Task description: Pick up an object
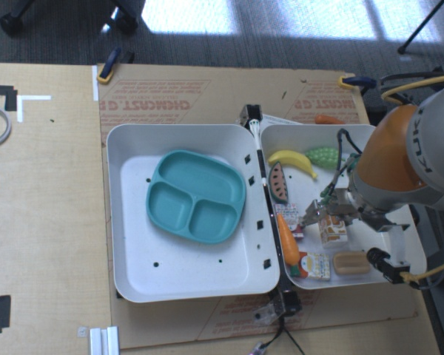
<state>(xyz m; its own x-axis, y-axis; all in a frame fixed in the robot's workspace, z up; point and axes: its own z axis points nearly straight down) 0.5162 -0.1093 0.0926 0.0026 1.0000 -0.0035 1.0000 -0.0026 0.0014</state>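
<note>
Small carton (333, 230) right of centre, under hand (322, 211) | hand poised low for pickup (spread: cannot tell) | carrot (287, 241) alongside

Teal tray (196, 197), yellow banana (293, 162), orange carrot (288, 239), white bins (126, 220).

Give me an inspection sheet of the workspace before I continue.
Surface: two white bins, left bin, right bin, on cardboard.
Job's things: banana, watermelon slice, carrot, green item, tan block, small cartons in right bin.
Clutter: teal divided plate in left bin.
Grippers: gripper low over right bin; grasp unclear.
Cables: yellow cable by arm.
Surroundings: carpet, chair base.
</note>
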